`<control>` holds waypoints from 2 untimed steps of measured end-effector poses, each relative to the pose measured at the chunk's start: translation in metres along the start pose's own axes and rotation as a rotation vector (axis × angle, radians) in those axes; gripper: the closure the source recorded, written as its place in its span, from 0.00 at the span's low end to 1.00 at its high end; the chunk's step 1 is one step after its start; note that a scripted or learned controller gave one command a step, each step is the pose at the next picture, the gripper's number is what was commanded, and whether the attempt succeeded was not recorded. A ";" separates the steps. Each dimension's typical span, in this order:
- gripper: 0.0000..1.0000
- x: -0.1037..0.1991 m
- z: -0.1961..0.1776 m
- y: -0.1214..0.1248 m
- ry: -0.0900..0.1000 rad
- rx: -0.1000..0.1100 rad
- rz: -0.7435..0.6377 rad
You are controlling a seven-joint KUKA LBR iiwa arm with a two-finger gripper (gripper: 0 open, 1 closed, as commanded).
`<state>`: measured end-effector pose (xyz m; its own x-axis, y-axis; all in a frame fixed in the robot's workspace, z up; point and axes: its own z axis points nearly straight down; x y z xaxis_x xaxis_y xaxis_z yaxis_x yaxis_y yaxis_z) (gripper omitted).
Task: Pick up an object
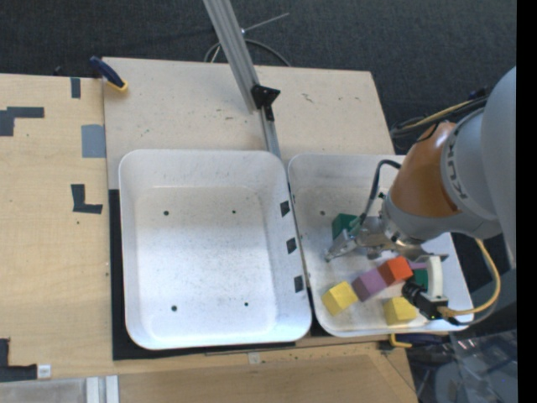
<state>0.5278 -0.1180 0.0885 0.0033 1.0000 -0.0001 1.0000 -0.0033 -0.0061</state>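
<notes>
The arm (436,183) reaches in over the right bin (327,179) from its right side, the orange band sitting above the middle of that bin's right wall. The gripper (340,248) hangs low over the middle of the bin floor, pointing toward the wall shared with the left bin (201,250). From where I stand I cannot tell whether it is open or closed, and I see nothing clearly gripped in it.

A green piece (344,222) lies just beside the gripper, on the side toward the bin's far edge, partly hidden by the metal. Whether the two touch I cannot tell.

The other loose things are bunched along the near edge of the right bin. A yellow block (340,296) sits closest to the shared wall. A purple block (369,285) lies right against it, and an orange block (395,269) is next to the purple one, further toward the right wall. A second yellow block (400,311) rests near the bin's near right corner.

A slanted metal bar (231,36) runs down across the bench (193,116) to the gap between the two bins. A small blue and yellow tool (109,74) lies at the bench's far left corner.
</notes>
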 end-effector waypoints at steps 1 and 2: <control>0.00 0.014 -0.052 0.034 0.000 -0.011 -0.007; 1.00 0.014 -0.058 0.031 0.000 -0.003 -0.006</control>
<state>0.5595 -0.1042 0.1465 -0.0026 1.0000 -0.0004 1.0000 0.0026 -0.0030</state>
